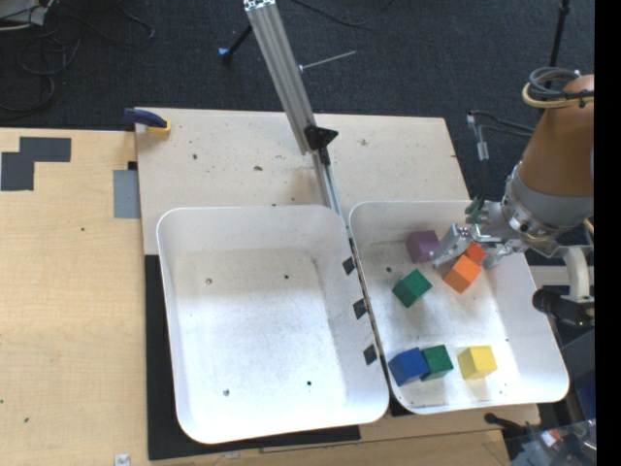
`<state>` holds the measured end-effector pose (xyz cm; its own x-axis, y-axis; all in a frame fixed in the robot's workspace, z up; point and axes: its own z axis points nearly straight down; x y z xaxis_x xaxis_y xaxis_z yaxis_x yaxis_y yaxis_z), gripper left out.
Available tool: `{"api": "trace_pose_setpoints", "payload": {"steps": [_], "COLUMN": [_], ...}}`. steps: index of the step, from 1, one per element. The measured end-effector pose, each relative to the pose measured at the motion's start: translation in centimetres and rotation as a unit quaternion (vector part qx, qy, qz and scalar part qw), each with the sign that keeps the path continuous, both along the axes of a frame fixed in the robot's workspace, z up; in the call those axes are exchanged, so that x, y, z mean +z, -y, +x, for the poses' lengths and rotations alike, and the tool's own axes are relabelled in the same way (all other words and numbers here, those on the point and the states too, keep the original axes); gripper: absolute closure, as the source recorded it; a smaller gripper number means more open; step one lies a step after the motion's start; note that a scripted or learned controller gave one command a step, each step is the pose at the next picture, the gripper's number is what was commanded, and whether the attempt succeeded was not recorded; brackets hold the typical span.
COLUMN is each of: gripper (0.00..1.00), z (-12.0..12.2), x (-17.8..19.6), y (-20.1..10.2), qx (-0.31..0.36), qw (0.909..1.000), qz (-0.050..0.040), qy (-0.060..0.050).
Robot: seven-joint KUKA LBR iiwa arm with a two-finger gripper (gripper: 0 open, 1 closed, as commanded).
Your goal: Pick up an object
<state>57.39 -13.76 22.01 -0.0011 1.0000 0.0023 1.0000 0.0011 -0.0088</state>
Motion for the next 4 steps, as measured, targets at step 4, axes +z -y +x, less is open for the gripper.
{"api": "trace_pose_setpoints", "payload": {"steps": [4], "gripper": [0.0], "z": [1.2], "x": [-9.9], "y": [0.1], "qx": [-0.002], "qw": [0.9999], "qz": [-0.0028], "qy": [0.014]}}
